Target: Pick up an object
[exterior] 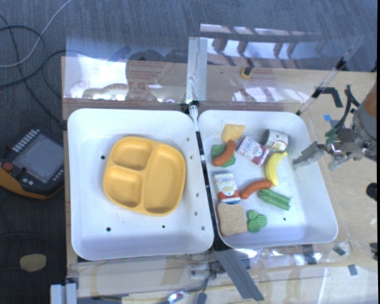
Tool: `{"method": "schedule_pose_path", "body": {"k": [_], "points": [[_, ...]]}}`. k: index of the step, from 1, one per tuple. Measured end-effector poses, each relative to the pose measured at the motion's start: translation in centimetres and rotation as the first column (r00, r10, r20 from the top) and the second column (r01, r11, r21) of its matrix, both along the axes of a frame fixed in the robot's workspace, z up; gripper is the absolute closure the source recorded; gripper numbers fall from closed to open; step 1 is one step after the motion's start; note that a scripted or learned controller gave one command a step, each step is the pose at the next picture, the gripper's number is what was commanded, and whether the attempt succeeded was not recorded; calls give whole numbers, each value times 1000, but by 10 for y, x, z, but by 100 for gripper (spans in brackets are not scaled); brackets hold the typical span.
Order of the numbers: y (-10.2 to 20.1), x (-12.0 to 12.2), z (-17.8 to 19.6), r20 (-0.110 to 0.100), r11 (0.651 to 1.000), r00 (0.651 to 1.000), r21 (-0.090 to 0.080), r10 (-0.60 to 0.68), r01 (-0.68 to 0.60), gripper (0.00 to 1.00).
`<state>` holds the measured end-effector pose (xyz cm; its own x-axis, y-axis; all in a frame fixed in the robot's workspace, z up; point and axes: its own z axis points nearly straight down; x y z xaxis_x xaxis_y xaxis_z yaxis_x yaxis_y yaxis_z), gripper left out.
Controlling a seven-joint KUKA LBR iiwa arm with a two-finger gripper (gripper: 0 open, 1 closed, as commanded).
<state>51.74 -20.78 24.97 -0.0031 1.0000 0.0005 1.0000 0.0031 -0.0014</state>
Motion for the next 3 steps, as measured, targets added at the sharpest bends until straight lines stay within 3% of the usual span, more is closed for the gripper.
{"method": "schedule_pose_path", "body": {"k": [1,2,3], "points": [[38,38,-159,14,969,969,-7,245,-245,0],[38,39,-149,16,970,970,-6,244,-244,100],[38,39,-149,16,970,970,-6,244,-244,0]]}}
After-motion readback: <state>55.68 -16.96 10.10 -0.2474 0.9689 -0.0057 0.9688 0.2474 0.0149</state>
